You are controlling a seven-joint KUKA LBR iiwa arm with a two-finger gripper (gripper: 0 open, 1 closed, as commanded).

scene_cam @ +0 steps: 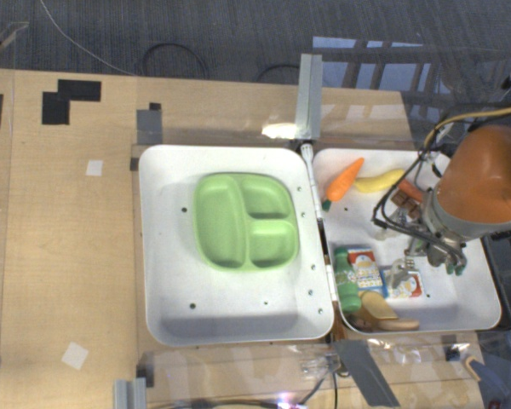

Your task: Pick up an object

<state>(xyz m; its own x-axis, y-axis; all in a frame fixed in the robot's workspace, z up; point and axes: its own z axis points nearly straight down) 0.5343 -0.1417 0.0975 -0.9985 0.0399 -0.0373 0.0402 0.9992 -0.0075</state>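
- Camera view: hand (pixel 402 273) hung low in the right bin (pixel 485 309), near that bin's front edge, above a small flat packet (pixel 368 273).
- Impossible to tell whether spread or pressed together; nothing seen pinched.
- Judged at the approach step.
- Next: descend squarely onto the packet, close, lift, clear of carrot (pixel 343 181) and banana (pixel 380 180) at the far edge.

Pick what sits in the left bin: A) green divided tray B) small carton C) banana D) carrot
A: the green divided tray lies alone in the left bin, while the carrot and banana lie in the right bin.
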